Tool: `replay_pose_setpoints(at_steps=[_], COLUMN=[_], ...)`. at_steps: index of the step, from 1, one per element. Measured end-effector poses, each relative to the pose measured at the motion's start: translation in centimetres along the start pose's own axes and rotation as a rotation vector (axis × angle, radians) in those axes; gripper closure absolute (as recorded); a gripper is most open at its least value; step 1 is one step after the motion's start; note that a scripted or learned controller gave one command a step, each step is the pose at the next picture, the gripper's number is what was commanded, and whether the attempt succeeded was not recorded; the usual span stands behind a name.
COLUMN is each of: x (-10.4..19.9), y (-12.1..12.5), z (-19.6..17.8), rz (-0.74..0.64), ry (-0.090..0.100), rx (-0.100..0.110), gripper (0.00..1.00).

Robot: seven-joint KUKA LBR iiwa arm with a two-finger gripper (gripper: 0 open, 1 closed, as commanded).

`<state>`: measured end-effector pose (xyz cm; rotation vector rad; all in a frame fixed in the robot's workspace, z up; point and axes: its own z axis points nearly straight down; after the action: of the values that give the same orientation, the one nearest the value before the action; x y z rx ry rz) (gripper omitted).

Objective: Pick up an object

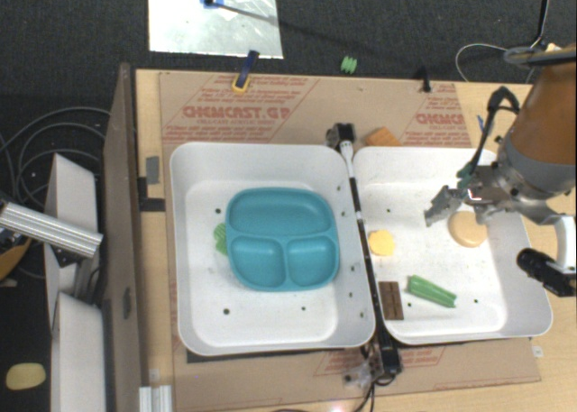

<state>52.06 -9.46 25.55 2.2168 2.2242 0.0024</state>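
The right bin (505, 315) holds a yellow round piece (381, 242), a green bean-like piece (431, 291), a brown block (390, 300) at its front left, and a tan round piece (469, 231). My gripper (448, 207) hangs over the right bin's middle, just left of the tan round piece and up and to the right of the yellow one. The arm covers part of the tan piece. Nothing shows between the fingers.
In the left bin (194, 311) lies a teal divided plate (281, 239) with a small green piece (220, 237) at its left edge. An orange block (382, 138) sits behind the bins. A black divider bar (353, 194) runs between the bins.
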Motion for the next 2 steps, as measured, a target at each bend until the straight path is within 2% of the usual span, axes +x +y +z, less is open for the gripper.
replay_pose_setpoints(at_steps=[1,2], x=[-7.0,-9.5], y=[3.7,6.3], z=[6.1,6.2], rz=[0.006,0.003], ry=[-0.002,-0.002], rx=[0.001,-0.003], gripper=[0.00,0.00])
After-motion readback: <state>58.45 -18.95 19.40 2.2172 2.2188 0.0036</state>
